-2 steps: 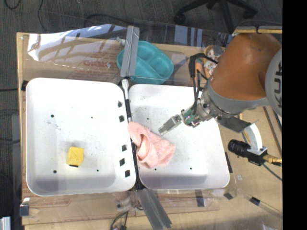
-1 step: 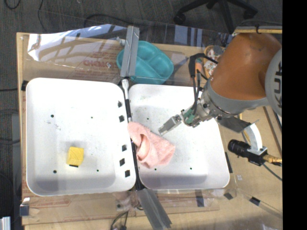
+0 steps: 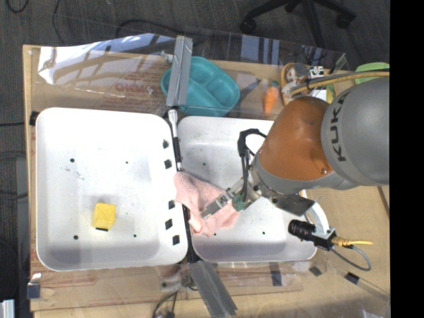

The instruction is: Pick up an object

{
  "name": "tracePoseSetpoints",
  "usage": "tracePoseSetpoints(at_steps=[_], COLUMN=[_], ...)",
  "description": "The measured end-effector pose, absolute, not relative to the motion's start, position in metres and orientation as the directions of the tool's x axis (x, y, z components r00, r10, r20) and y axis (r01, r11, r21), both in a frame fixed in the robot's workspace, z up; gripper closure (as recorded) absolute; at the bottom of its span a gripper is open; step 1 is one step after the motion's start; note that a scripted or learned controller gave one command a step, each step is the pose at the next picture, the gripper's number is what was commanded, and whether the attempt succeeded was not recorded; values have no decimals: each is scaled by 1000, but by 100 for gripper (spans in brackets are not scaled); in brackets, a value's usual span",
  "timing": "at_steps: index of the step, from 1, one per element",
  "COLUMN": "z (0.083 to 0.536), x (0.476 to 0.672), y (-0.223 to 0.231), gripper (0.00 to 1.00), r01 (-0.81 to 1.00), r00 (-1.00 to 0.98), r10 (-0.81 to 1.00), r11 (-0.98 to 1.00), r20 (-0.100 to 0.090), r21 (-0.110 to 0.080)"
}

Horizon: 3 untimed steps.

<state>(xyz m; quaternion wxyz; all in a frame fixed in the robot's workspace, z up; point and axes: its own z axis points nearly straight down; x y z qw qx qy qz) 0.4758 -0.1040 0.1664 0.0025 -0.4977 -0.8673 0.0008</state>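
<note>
Nearest the camera, left bin: one small yellow block in the near part of the floor, well apart from everything else. Right bin: pink cloth bunched in the near-left corner, its edge lapping up against the rim shared with the left bin. Gripper is low over the right-hand side of the cloth, apparently touching or just above it; the arm reaches in from the right and covers much of this bin. Gripper state: cannot tell from this angle whether it is clenched or released, so no grasp is recorded. Judgement: step in hand is the grasp attempt on the cloth, with descent about complete and lift not begun. Next move calls for a firm pinch on a fold, then a straight lift; soft fabric may slip out or drag on the rim. Beyond the bins: teal tray, a small orange item near it, and clear plastic sheet across the far-left bench.
</note>
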Motion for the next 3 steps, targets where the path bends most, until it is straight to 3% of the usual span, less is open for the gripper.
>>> tracePoseSetpoints(at_steps=[1,2,3], z=[110,120,229], x=[505,505,547], y=[-134,-135,-102], gripper=[0,100,100], r01=[941,940,910], r00=[-338,-342,-414], r10=[941,940,910], r11=[338,342,414], r20=[1,0,-1], r21=[-2,-3,1])
